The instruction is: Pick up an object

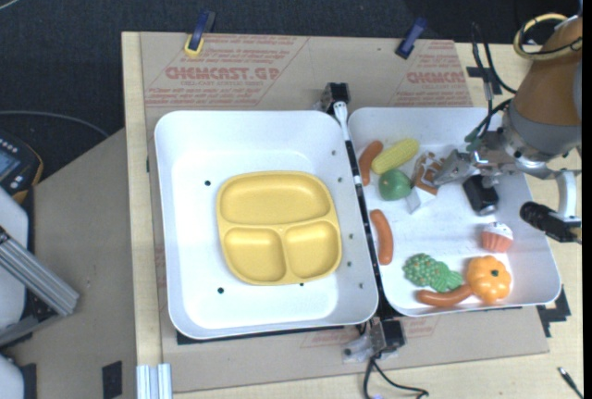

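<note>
Reaching into the right bin, the gripper is poised by the corn; jaws' state can't be told.

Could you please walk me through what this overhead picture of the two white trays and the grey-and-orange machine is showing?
The camera sits above a bench, looking down at a slant. The grey-and-orange machine on the right is a robot arm; its gripper reaches into the right bin, among the toys. I cannot tell whether it holds anything. That bin contains toy food: a corn cob, a green fruit, two sausages, broccoli, an orange pumpkin and a small cupcake. The left bin holds a yellow divided plate. The arm's job is to pick up one object.
</note>
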You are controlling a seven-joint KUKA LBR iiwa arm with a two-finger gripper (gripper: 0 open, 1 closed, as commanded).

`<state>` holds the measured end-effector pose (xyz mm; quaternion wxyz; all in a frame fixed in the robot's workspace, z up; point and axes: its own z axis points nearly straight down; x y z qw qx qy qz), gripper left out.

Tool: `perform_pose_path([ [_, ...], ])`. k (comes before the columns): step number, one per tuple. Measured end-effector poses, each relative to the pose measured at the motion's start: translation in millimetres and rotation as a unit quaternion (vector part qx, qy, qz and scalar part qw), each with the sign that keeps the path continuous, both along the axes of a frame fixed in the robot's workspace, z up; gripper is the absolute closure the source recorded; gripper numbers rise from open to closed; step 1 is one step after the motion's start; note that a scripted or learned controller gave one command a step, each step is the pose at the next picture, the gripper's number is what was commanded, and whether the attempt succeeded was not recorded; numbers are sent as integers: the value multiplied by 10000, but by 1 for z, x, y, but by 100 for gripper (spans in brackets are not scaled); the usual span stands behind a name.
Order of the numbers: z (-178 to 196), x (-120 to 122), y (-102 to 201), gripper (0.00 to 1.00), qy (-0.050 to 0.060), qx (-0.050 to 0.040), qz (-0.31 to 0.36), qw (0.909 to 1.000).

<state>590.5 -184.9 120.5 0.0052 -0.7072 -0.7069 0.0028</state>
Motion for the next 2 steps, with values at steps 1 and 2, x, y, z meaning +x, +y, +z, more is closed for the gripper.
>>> perform_pose_path([
  [1,-10,7,-3,0,-137,-47,12,9999],
  [2,-3,7,-4,100,-124,-56,6,9999],
])
